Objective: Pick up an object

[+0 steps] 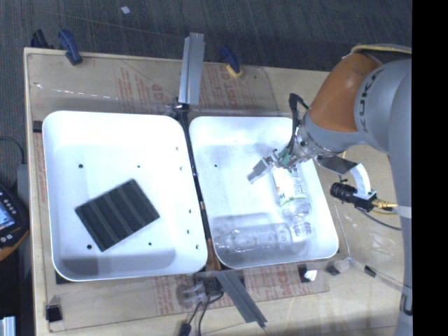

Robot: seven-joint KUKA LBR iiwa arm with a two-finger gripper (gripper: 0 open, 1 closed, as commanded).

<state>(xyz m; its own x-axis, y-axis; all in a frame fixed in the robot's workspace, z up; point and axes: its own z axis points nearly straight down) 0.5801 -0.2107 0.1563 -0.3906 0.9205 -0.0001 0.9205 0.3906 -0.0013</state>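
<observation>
Arm: grey KUKA arm [364, 103] with an orange band, reaching in from the right over the right bin.
Gripper: gripper [269, 165] sits low over the middle of the right bin, at the upper end of a clear bottle; from this slant I cannot tell whether it is clenched, released or grasping anything.
Right bin: white bin [210, 187] holding two clear plastic bottles.
Upright-lying bottle: clear bottle with a label [290, 198] lies along the bin's right side, its top end just beside the gripper, its cap end pointing toward the near wall.
Second bottle: clear bottle [252, 239] lies on its side along the near wall, its end near the first bottle's cap.
Left bin: white bin [56, 152] holding a dark ribbed flat slab [117, 213], tilted diagonally, in its near-left part.
Bench: wooden board [280, 82] with blue clamps [68, 45] at the far edge.
</observation>
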